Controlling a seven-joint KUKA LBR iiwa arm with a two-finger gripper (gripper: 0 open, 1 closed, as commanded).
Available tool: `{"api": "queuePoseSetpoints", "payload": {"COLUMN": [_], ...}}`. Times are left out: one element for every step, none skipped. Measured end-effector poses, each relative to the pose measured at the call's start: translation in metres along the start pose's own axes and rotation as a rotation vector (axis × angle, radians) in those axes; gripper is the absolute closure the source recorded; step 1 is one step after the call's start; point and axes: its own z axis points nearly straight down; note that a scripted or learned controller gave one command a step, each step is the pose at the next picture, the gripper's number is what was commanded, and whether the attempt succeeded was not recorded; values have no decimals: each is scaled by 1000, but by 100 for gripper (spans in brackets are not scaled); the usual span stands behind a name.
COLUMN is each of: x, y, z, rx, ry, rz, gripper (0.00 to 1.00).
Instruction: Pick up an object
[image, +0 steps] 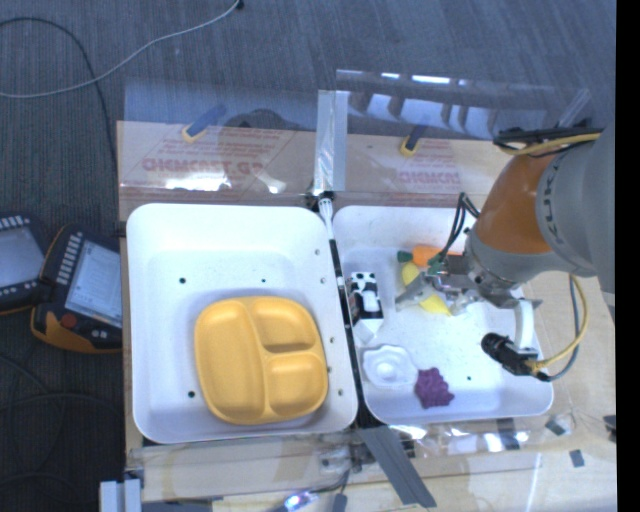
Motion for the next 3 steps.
{"api": "queuePoseSetpoints", "payload": {"x": [-1,0,18], "y": [35,36,84], "z": [15,7,-79], "rx": [-12,-14,-1], "ry": [-4,0,0], "rz": [-122,-123,-218], "gripper": [0,100,100]}}
